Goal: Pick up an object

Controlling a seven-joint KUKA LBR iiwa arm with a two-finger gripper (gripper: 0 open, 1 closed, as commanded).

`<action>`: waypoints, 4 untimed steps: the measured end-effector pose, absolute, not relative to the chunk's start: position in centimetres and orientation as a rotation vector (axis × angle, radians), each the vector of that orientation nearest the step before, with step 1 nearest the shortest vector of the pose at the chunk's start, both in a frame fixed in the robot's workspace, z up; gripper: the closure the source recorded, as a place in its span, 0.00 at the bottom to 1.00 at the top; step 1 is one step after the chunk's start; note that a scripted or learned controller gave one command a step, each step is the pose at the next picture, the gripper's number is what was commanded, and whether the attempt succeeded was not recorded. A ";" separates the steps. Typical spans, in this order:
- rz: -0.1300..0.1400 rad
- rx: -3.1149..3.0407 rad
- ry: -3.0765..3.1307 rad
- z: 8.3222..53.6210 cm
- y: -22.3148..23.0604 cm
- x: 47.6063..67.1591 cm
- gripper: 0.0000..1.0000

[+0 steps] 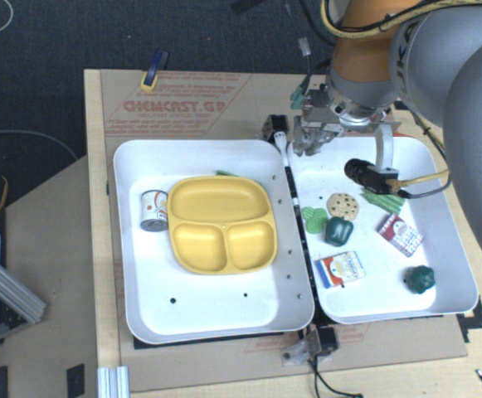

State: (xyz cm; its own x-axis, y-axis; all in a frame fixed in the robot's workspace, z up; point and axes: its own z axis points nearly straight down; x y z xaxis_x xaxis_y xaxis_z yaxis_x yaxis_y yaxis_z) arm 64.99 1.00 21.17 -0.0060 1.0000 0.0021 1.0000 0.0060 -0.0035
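A grey robot arm with an orange band reaches in from the right above a desk point(182, 106) carrying two shallow white bins side by side. Its gripper point(311, 135) hangs over the far left corner of the right bin point(448, 293), close to the wall shared with the left bin point(133, 222). Whether the jaws are open or closed cannot be told; nothing is visibly held between them.

The right bin holds the loose items. Nearest to the gripper, toward the front of the bin, lie a round speckled cookie point(342, 205), a light green piece point(314, 218) and a dark green pepper point(338, 231), the last two touching. A red and white packet point(340, 269) lies nearer the front. The left bin holds a yellow divided tray point(221, 223) and a small can point(153, 210) beside it.
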 end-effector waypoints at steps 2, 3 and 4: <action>0.003 -2.222 -2.220 21.7 5.4 64.8 1.00; -0.005 -2.222 -2.225 23.6 5.9 64.5 1.00; 0.005 -2.221 -2.219 21.8 5.3 64.2 1.00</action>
